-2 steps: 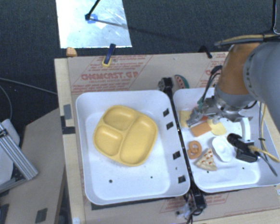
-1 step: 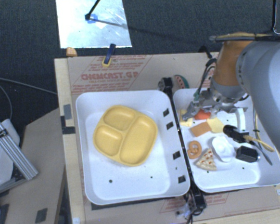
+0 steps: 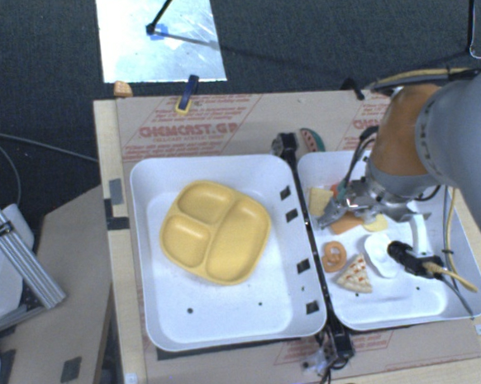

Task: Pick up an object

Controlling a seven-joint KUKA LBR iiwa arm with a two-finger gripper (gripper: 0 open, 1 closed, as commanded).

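Observation:
My gripper [image 3: 337,212] is low in the right bin [image 3: 416,310], near its left wall, with the grey arm reaching in from the right. Just left of and above it lies a yellow cheese wedge [image 3: 318,199]. A small red piece [image 3: 341,189] shows right above the gripper. Below it lie a brown pretzel [image 3: 334,256] and a pizza slice [image 3: 355,276]. A white flat piece [image 3: 381,260] sits right of the pretzel, and a pale yellow piece [image 3: 376,224] peeks out under the wrist. The arm hides the bin's upper right part.
The left bin [image 3: 163,317] holds a yellow divided plate [image 3: 216,231] near its middle. A black divider [image 3: 306,231] runs between the two bins. Both bins rest on a cardboard sheet [image 3: 218,122].

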